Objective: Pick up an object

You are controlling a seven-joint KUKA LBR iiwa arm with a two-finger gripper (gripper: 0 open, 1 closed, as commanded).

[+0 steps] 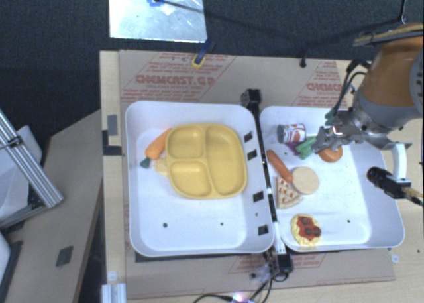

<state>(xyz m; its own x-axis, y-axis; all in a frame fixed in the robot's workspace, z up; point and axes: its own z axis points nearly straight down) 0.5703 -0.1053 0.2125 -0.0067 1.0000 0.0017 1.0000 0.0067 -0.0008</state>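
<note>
My gripper (326,140) hangs low over the back of the right bin (381,225), the grey and orange arm reaching in from the right. Directly at its tip lie a green toy piece (305,147) and an orange round piece (331,154), both partly covered by the gripper. A small red and white can (290,133) lies just to the left of them. Further forward sit a red sausage (279,164), a tan round disc (305,180), a pizza slice (287,195) and a little plate of spaghetti (306,229).
The left bin (199,232) holds a yellow divided plate (202,160) with a toy carrot (156,144) at its left rim. A black divider with clips (262,169) runs between the bins. A black fitting (387,182) juts in at the right bin's right side.
</note>
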